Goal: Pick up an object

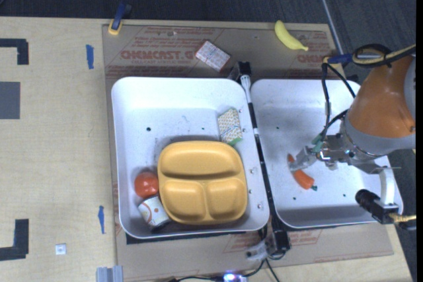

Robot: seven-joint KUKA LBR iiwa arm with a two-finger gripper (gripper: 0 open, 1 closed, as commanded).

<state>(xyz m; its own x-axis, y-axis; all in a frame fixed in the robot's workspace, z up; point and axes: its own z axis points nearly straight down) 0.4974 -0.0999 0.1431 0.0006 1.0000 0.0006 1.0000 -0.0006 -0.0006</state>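
Note:
A small orange carrot-like toy (pixel 303 179) lies on the floor of the right bin (pixel 277 109). My gripper (pixel 309 160) hangs low over that bin, just above and right of the toy, with the tips close to it. In the left bin (pixel 132 115) a yellow divided tray (pixel 201 180) lies flat, with a red tomato-like ball (pixel 146 183) and a white and orange can (pixel 153 211) at its left. A small patterned packet (pixel 229 125) rests near that bin's right wall.
The arm's orange band (pixel 386 105) and grey wrist cover the right side of the right bin, with black cables looping above. Behind the bins on the cardboard lie a patterned packet (pixel 212 55) and a yellow banana (pixel 289 35).

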